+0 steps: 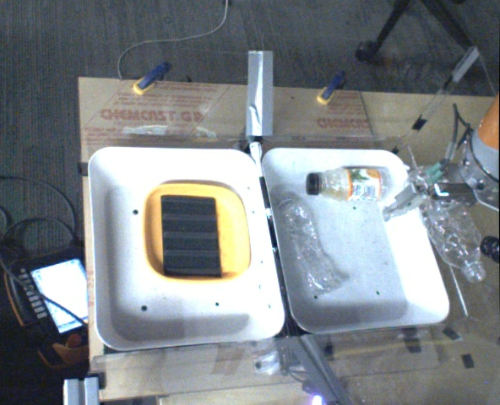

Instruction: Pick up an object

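A worktop point(233, 112) of brown board stands on dark carpet, with two shallow white bins side by side on it and a chair base and cables on the floor around.

In the right bin point(419, 298) a small bottle point(351, 184) with a dark cap and an orange-and-green label lies on its side near the far wall, cap pointing toward the divider. It looks part-filled with pale liquid, so it is probably light but not weightless, stiff enough to take a squeeze, smooth and liable to roll. The best hold is likely across the labelled middle, fingers set square to its length.

Below it, along the bin's left side, lies a crumpled clear plastic bottle point(307, 247), very light, springy and hard to make out against the white floor; a grip there would likely slip or crush.

The pincer point(412, 194) sits at the bin's right rim, just beside the bottle's base, metal fingers angled down toward the bin. Whether they are apart or together cannot be told from here, and nothing is seen between them. Another clear bottle point(454, 236) lies outside the bin beneath the arm.

The left bin point(119, 310) holds a yellow tray point(198, 230) with a black ribbed block inside it.
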